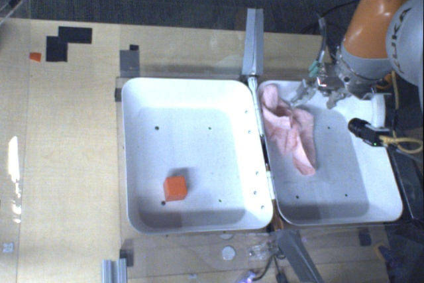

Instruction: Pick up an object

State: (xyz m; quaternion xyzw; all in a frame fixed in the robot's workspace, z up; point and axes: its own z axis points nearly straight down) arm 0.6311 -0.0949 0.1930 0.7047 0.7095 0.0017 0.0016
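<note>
left bin point(142, 96): open floor all around orange block point(175, 188) | right bin point(381, 199): pink cloth point(289, 131) against left wall, open floor right of cloth

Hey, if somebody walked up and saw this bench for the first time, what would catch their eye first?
Probably the pink cloth, draped from the left wall of the right bin and hanging down across its floor, with the gripper at its upper end. Next, the small orange block alone in the left bin, toward its near-left corner. The arm's orange band glows at the top right.
</note>
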